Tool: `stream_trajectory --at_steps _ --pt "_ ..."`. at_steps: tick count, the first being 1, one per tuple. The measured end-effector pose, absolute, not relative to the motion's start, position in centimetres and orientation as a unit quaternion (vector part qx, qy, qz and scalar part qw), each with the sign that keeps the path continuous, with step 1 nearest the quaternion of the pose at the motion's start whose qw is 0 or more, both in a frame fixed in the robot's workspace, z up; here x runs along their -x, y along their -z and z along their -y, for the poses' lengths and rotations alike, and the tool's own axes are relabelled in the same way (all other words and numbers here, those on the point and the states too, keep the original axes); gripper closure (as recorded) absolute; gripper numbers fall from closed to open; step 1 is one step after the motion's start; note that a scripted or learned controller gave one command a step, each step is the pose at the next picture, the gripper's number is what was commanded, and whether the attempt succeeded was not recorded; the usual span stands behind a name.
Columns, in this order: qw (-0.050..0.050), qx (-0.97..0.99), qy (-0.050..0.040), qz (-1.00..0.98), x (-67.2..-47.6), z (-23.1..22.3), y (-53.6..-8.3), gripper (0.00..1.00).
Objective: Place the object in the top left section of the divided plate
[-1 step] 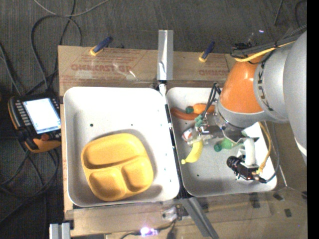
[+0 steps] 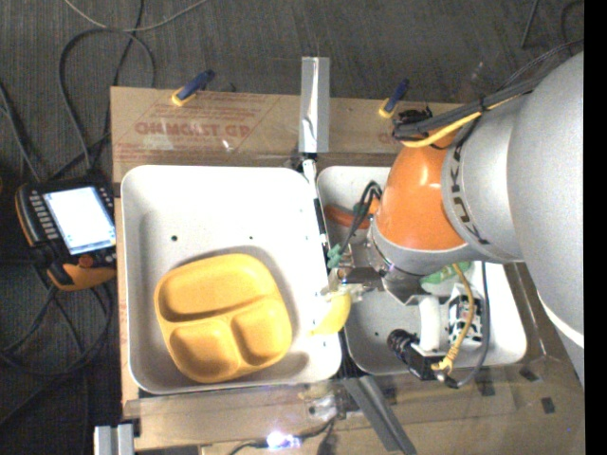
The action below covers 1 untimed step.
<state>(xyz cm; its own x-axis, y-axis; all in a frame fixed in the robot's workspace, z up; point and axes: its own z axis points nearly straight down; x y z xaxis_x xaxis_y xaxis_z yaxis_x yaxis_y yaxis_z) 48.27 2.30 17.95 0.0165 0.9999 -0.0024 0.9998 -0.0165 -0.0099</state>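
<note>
A yellow divided plate (image 2: pixel 224 317) lies in the left bin (image 2: pixel 152 197), toward its front. It has one long section on the upper side and two smaller ones below. My gripper (image 2: pixel 340 287) hangs over the wall between the two bins, just right of the plate. It is shut on the upper end of a small yellow curved object (image 2: pixel 330 317), which dangles over the left bin's right rim. The grey and orange wrist (image 2: pixel 422 211) hides most of the gripper body.
The right bin (image 2: pixel 507 335) lies under the arm, with a greenish item (image 2: pixel 438 276) partly hidden by the wrist and cables. A teach pendant (image 2: pixel 74 221) sits off the bench at the left. Blue clamps (image 2: pixel 193 85) hold the cardboard at the back.
</note>
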Motion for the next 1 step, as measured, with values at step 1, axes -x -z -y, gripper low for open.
stream_trajectory --at_steps 1 --pt "0.001 0.706 -0.0045 0.708 -48.4 -9.81 -24.33 1.0"
